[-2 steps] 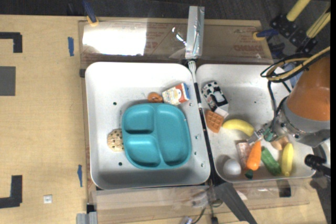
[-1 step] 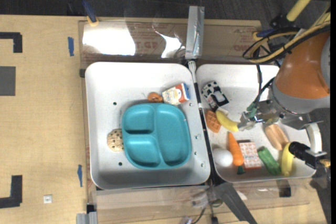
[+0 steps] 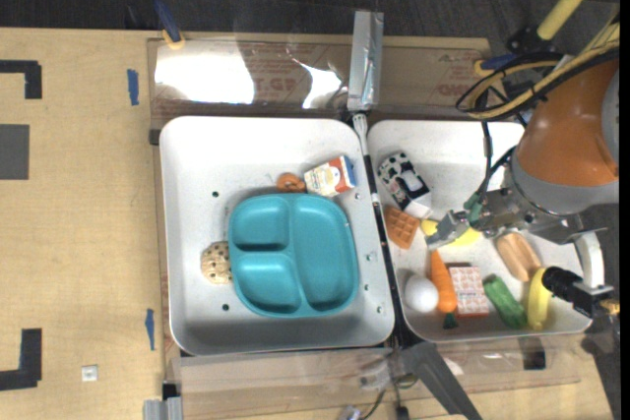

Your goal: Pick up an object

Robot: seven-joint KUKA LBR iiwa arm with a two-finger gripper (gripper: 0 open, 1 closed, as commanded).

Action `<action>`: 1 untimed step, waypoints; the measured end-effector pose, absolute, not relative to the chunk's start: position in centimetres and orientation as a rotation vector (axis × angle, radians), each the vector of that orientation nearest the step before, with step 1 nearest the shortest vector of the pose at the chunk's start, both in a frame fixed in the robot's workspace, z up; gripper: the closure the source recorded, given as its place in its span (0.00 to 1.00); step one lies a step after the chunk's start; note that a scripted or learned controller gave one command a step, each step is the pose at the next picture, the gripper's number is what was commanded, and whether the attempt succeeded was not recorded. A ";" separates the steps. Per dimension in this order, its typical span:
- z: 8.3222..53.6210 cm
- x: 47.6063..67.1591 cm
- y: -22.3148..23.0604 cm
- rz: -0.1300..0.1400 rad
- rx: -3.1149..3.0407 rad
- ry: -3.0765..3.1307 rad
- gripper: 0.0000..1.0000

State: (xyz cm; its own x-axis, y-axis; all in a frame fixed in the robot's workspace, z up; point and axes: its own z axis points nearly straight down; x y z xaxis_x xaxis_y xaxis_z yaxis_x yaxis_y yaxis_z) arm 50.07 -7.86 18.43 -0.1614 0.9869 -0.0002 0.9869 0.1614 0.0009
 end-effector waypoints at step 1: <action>8.8 49.0 -10.9 0.003 2.179 2.259 0.00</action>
